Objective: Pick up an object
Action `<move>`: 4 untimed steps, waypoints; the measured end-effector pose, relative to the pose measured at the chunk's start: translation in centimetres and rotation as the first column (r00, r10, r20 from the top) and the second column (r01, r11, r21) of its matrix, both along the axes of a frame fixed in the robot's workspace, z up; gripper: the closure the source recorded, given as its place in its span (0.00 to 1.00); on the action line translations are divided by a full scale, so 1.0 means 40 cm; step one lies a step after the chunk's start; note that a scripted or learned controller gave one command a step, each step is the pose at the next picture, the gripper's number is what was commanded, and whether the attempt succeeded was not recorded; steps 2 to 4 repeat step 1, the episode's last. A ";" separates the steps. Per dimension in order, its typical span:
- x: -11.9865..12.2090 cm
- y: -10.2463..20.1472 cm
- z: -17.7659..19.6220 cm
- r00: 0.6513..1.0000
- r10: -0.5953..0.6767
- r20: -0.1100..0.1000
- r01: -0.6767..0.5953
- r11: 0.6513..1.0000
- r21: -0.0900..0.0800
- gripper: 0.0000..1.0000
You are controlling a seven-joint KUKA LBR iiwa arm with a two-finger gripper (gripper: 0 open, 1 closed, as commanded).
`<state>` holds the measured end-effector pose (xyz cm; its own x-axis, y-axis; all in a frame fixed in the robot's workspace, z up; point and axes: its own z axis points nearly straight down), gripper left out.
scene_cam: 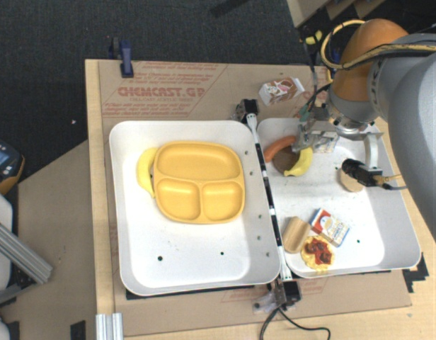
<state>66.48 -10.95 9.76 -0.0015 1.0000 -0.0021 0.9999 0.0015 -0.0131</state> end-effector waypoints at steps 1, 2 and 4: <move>-0.070 0.183 0.234 1.000 0.005 0.020 -0.005 1.000 0.004 1.00; -0.070 0.183 0.234 1.000 0.005 0.020 -0.005 1.000 0.004 1.00; -0.070 0.183 0.234 1.000 0.005 0.020 -0.005 1.000 0.004 1.00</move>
